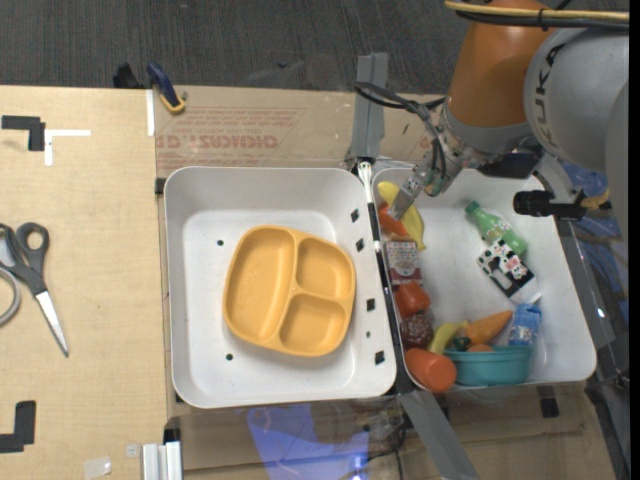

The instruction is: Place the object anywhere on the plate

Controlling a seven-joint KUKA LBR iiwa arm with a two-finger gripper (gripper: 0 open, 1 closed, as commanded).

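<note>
Plate (290,291): yellow, three compartments, in left bin (190,298).
Tool (408,196): above right bin's (565,318) far-left corner; finger state unclear.

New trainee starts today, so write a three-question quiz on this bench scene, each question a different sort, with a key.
1. True or false: the plate sits in the right bin.
2. Multiple choice: the claw hovers over which part of the right bin? A) far left corner B) near right corner C) middle
3. Fill in: the tool lying on the bench left of the bins is a pair of ____.

Key:
1. False; it sits in the left bin.
2. A, above the banana.
3. Scissors.
</note>
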